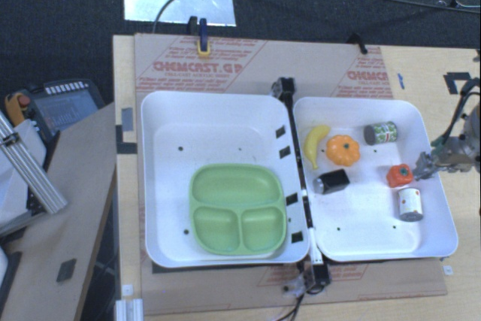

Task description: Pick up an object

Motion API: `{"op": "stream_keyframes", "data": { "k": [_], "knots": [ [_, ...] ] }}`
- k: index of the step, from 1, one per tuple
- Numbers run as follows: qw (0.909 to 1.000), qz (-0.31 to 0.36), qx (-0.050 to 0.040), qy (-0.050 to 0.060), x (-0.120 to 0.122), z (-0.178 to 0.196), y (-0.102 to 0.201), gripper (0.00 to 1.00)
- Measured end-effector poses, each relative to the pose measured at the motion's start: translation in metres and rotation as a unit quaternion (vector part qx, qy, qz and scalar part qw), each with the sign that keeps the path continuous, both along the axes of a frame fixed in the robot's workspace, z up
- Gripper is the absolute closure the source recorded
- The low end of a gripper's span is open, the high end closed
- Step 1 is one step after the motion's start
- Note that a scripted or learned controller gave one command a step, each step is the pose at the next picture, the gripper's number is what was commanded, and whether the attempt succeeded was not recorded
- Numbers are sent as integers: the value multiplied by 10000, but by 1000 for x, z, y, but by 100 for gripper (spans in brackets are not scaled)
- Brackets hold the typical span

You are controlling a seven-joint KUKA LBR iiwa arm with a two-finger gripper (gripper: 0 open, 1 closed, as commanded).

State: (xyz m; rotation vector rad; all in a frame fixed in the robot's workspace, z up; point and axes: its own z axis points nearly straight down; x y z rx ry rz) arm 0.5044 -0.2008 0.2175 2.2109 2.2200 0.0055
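End effector (425,165) small, blurred; arm (467,139) cut off at right edge.

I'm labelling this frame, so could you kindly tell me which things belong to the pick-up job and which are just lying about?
Job: gripper, red-orange toy, banana, orange pumpkin, green can, black block, white cylinder.

Lying about: green divided plate, pendant, yellow clamp.

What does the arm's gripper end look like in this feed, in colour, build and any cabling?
At the right edge of the view, the gripper end is grey metal, a blocky body narrowing to slim fingers. Thin dark cables loop above it. The picture is too blurred there to make out markings, and I cannot tell from it how the jaws stand.
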Motion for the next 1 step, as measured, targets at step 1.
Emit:
{"op": "stream_keyframes", "data": {
  "k": [1],
  "knots": [
    [10000, 1, 4, 8, 3, 43, 0, 100]
  ]
}}
